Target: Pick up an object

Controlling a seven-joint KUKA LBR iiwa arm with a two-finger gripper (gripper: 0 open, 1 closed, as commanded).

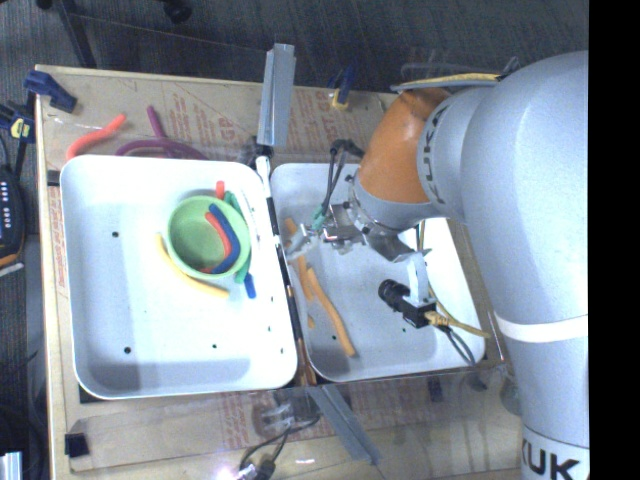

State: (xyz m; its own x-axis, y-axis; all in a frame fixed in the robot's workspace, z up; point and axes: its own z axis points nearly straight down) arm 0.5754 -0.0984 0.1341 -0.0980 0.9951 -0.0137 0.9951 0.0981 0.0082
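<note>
My gripper (308,236) hangs low over the upper left part of the right bin (440,353), close to the wall between the bins. Just below it a long orange-tan stick (328,313) lies slanted on the bin floor. A shorter tan piece (291,228) lies by the gripper's tip next to the bin's left wall; whether they touch is unclear. The grey arm with its orange band (395,153) covers the bin's upper right. I see nothing lifted off the floor.
The left bin (120,338) holds a green bowl (195,233) with red, blue and yellow curved pieces in and around it. A black cable fitting (400,303) hangs from the wrist over the right bin. Red and purple tools (130,138) lie on the bench behind the left bin.
</note>
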